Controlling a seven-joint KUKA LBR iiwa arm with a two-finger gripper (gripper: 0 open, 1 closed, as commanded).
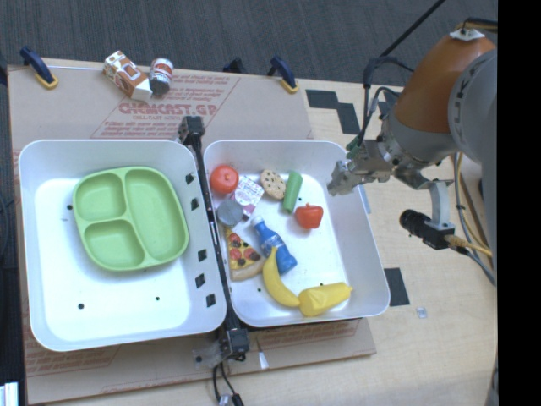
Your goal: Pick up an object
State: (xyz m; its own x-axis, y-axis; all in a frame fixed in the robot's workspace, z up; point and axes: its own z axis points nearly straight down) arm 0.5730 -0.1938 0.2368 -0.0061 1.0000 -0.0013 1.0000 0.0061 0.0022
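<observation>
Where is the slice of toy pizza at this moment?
The slice of toy pizza lies in the right white bin, near its left wall, touching the blue toy bottle and just left of the yellow toy banana.

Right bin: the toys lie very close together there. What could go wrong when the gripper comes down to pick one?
1. The pizza slice, blue bottle and banana touch or overlap, so the gripper may catch two or push one aside.
2. The red pepper looks round and may roll away.
3. The gripper hangs at the right bin wall and might strike it.
</observation>
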